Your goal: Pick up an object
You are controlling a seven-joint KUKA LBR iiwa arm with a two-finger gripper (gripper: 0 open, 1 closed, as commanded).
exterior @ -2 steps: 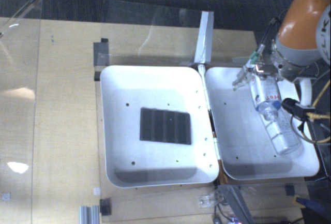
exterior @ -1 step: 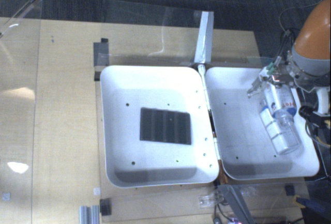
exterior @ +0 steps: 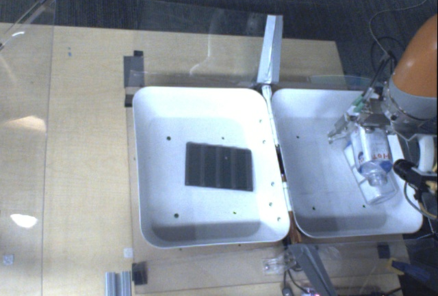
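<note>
A clear plastic bottle (exterior: pixel 371 163) with a blue cap lies in the right bin (exterior: pixel 308 171), near its right wall, cap end toward the front. My gripper (exterior: pixel 363 129) hangs over the bottle's far end, below the orange band of the arm. It looks open, with one metal finger (exterior: pixel 337 131) splayed out to the left of the bottle. The bottle rests on the bin floor rather than hanging from the fingers. A dark ribbed rectangular pad (exterior: pixel 219 166) lies flat in the middle of the left bin (exterior: pixel 157 151).
The two bins meet at a raised divider (exterior: pixel 277 158). Cables and a black fitting (exterior: pixel 414 175) crowd the right bin's right rim. A metal post (exterior: pixel 269 48) stands behind the bins. The wooden bench (exterior: pixel 68 151) spreads out to the left.
</note>
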